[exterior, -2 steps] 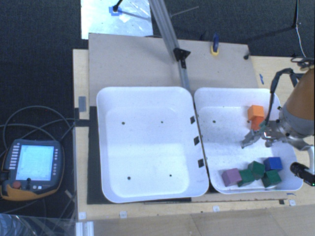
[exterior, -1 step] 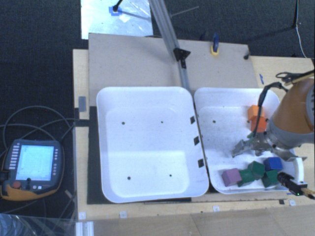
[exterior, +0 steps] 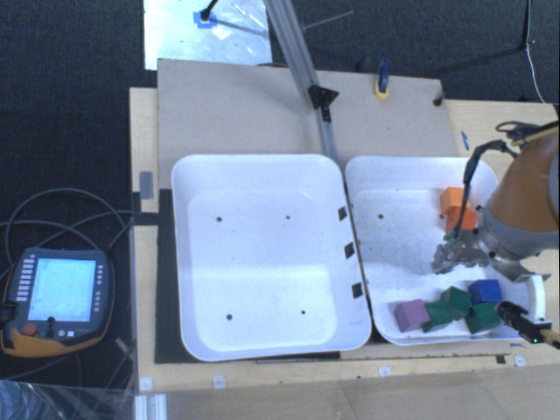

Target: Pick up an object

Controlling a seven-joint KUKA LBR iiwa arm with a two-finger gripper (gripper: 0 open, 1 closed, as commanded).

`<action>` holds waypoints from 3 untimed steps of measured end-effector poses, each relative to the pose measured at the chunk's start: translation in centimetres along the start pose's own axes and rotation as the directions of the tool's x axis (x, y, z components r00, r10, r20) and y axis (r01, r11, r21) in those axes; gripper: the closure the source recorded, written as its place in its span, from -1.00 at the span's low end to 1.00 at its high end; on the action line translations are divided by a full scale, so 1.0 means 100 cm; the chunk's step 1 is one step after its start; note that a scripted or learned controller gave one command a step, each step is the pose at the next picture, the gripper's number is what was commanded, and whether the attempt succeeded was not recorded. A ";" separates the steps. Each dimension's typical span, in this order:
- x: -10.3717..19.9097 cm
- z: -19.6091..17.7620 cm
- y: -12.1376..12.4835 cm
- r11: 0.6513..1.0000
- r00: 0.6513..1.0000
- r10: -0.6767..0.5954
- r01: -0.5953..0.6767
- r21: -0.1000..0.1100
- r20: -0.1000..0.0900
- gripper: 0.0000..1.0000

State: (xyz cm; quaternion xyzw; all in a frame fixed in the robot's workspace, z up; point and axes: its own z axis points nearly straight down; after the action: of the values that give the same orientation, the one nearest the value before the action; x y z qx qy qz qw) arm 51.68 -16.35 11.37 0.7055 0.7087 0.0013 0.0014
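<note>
The right bin [exterior: 394,199] holds several small blocks. An orange block [exterior: 456,208] lies near its right wall. A purple block [exterior: 409,314], two green blocks [exterior: 450,305] and a blue block [exterior: 485,291] sit clustered in the front right corner. My gripper [exterior: 453,255] hangs low in this bin, between the orange block and the green ones, just left of the grey wrist and orange arm band [exterior: 528,195]. No block shows between its fingers.
The left bin [exterior: 262,261] stands beside the right one on a brown board. A slanted metal pole [exterior: 296,55] rises behind the bins. A teach pendant [exterior: 57,297] with cables lies on the floor at left.
</note>
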 end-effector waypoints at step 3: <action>-0.002 -0.171 0.002 1.000 1.000 0.000 0.000 -0.005 0.003 1.00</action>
State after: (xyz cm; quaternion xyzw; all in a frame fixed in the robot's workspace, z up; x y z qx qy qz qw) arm 51.84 -16.52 28.52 0.7054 0.7088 0.0022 0.0043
